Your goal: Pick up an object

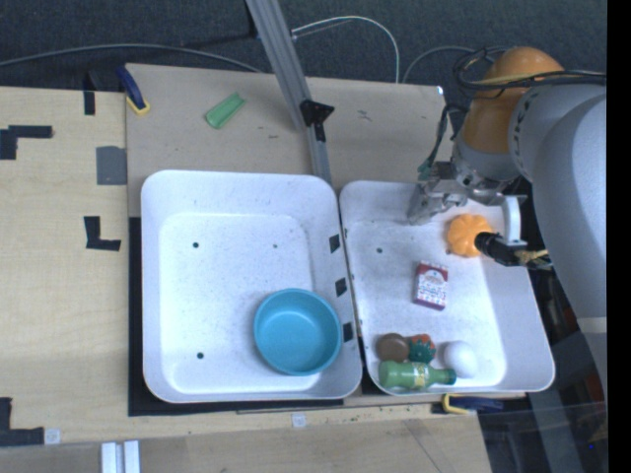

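The end effector (pixel 431 205) hangs empty, fingers narrowly parted, at the right bin's (pixel 518 313) far edge. Just beside it lies a round orange plastic fruit (pixel 465 234), probably light, smooth and roll-prone; grip across its middle.

A bulky grey arm (pixel 577 156) is showing an orange band (pixel 503 92) near its wrist, with thin black cables (pixel 473 67) looping beside it.
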Action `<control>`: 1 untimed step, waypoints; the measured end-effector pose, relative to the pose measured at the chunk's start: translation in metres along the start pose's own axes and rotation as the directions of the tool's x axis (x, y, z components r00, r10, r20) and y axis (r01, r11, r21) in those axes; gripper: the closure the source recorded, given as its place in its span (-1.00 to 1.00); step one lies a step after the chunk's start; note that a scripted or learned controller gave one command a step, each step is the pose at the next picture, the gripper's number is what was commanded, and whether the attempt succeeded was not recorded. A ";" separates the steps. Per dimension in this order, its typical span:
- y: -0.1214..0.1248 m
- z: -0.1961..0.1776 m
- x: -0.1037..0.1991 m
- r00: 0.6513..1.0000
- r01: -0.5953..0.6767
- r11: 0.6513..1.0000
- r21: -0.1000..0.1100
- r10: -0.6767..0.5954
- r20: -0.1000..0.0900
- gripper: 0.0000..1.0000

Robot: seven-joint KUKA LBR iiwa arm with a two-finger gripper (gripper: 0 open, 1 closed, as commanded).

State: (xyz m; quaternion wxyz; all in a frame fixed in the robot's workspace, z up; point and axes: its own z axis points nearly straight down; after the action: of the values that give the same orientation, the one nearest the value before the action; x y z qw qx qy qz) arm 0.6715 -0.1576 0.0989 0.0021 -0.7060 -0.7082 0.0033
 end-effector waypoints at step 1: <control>-0.003 -0.044 0.004 1.000 -0.001 1.000 -0.011 0.001 -0.001 1.00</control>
State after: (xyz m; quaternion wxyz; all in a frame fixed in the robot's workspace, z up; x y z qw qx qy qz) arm 0.6693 -0.1534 0.1430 -0.0014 -0.7065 -0.7077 -0.0012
